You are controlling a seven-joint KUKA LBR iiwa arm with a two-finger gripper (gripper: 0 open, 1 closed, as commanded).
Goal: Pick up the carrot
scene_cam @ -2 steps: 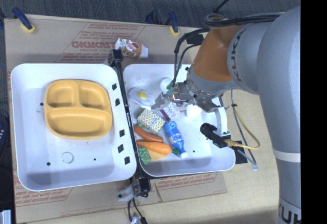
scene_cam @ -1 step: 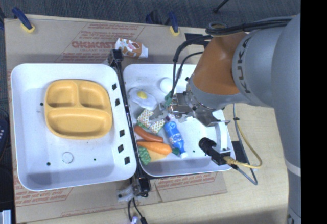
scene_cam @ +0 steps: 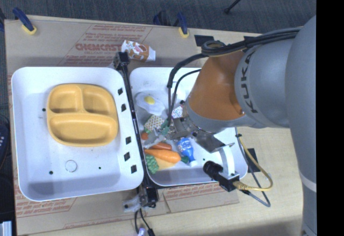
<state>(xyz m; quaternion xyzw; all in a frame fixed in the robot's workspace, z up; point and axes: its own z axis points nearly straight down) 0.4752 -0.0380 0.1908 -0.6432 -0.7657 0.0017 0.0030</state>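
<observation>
Two white bins are seen side by side on the desk (scene_cam: pixel 80 36). A yellow divided plate (scene_cam: pixel 82 113) lies in the left bin (scene_cam: pixel 32 176). The right bin (scene_cam: pixel 177 176) holds the carrot (scene_cam: pixel 163 155), with a blue packet (scene_cam: pixel 186 149) just beside it and a green item (scene_cam: pixel 152 163) at its left end. The arm (scene_cam: pixel 252 84) is extended over the right bin, and the hand (scene_cam: pixel 171 128) is positioned just above the carrot amid the clutter.

My arm's shell (scene_cam: pixel 279 79) looks like smooth grey plastic, its orange band (scene_cam: pixel 215 87) glossy. Both white bins (scene_cam: pixel 32 138) seem matt plastic, like the yellow divided tray (scene_cam: pixel 82 113). The carrot (scene_cam: pixel 163 155) shines slightly. The bench top (scene_cam: pixel 70 36) resembles printed cardboard.
</observation>
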